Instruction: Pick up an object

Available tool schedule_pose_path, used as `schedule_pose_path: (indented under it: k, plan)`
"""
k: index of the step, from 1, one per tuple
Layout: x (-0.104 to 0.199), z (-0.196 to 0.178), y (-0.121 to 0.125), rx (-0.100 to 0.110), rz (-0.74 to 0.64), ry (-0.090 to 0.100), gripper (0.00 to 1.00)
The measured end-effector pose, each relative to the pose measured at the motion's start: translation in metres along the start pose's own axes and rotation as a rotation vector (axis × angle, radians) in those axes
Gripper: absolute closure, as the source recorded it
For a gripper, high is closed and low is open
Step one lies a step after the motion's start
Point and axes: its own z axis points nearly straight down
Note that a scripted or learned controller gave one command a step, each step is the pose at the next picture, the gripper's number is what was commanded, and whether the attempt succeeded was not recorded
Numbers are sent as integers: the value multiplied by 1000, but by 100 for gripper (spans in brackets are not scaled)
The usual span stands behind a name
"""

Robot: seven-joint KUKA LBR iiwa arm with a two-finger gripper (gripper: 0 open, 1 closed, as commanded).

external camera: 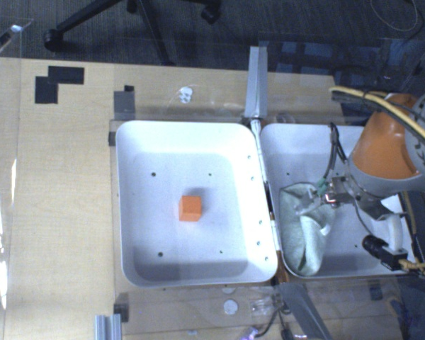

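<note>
End effector point(319, 195) low over crumpled grey cloth point(304, 232) in right bin point(297, 144), finger state indiscernible; cloth likely soft, light, best pinched at a raised fold.

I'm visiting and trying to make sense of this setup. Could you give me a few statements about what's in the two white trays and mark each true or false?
1. An orange cube lies in the left bin. True.
2. The arm's gripper is over the left bin. False: it is over the right bin.
3. A grey-green cloth lies in the right bin. True.
4. The cube touches the bin's wall. False: it sits apart, near the middle of the floor.
5. The cloth lies beside the cube. False: they are in separate bins.
</note>
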Motion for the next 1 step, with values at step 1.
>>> schedule_pose_path:
  k: [1]
  plan:
    - [-8, 41, 21, -13, -26, -3, 0]
